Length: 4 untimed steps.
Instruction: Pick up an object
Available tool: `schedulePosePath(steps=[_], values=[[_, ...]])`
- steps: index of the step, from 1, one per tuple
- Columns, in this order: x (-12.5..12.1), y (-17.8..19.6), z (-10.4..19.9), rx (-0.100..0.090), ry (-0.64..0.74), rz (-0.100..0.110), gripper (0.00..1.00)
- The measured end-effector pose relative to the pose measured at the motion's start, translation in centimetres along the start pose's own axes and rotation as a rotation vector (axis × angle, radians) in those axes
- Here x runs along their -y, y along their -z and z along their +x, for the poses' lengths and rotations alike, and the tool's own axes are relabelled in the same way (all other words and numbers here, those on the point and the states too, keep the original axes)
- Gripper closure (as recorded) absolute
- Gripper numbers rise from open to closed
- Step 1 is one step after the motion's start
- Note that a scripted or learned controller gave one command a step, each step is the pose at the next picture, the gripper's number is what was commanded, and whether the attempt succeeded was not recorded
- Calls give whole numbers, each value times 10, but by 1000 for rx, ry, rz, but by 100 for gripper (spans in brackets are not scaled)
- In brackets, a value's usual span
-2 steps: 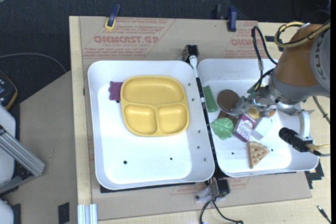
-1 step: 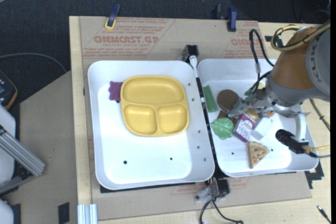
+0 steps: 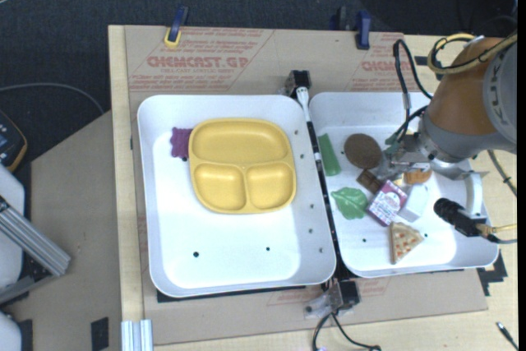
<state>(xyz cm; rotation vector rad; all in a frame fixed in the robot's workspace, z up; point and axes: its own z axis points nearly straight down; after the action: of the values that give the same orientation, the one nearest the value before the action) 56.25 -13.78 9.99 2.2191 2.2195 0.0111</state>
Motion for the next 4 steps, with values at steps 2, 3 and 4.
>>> schedulePosePath(steps=[2,3,4], values=[[0,98,-11,5,1,0,100],[-1,127,-11,5,1,1,100],[-6,132,35,3,5,3,100]])
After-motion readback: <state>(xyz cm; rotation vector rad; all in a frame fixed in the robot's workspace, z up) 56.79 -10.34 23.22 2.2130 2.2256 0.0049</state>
